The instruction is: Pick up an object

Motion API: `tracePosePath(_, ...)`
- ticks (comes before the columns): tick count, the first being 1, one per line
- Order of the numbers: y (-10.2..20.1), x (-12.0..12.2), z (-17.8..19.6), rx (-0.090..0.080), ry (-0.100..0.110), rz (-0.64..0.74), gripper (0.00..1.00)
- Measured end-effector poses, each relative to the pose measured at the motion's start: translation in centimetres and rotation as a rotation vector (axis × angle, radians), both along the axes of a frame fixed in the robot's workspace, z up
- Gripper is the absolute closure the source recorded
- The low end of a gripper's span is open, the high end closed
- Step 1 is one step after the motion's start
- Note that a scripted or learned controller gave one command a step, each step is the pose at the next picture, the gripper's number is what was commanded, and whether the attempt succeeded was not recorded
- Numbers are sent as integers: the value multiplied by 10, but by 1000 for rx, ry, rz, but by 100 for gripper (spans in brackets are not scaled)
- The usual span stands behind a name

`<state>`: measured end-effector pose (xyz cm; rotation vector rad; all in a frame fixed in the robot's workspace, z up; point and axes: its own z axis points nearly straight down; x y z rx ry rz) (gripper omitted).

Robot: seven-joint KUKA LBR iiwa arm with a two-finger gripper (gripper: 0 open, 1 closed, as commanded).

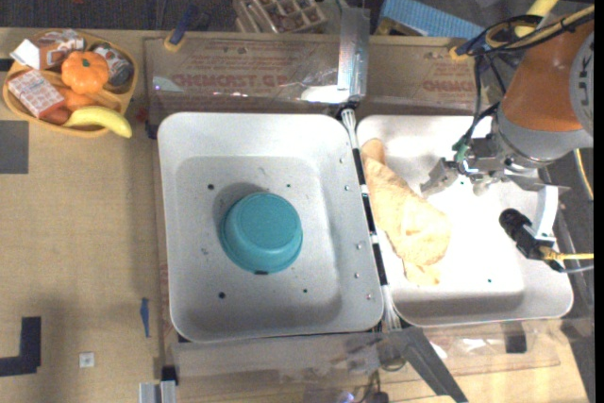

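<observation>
A pale yellow, crumpled cloth-like object (408,220) lies along the left side of the right bin (491,297). An upturned teal bowl (262,232) sits in the middle of the left bin (189,165). My gripper (460,180) hangs over the upper middle of the right bin, just right of the yellow object's upper end. Its fingers (436,178) stand apart and nothing is between them. The grey arm with its orange band (547,90) comes in from the upper right.
A basket of toy fruit (66,85) rests on the bench at the far left. Cardboard and clear plastic (311,75) line the back edge of both bins. A black fitting (521,229) on a white bracket hangs beside the wrist over the right bin.
</observation>
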<state>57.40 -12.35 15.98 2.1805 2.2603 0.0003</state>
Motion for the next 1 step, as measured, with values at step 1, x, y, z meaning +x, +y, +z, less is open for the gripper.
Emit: tracePosePath(1, 28, -28, -69, -2, -12, 190, 0)
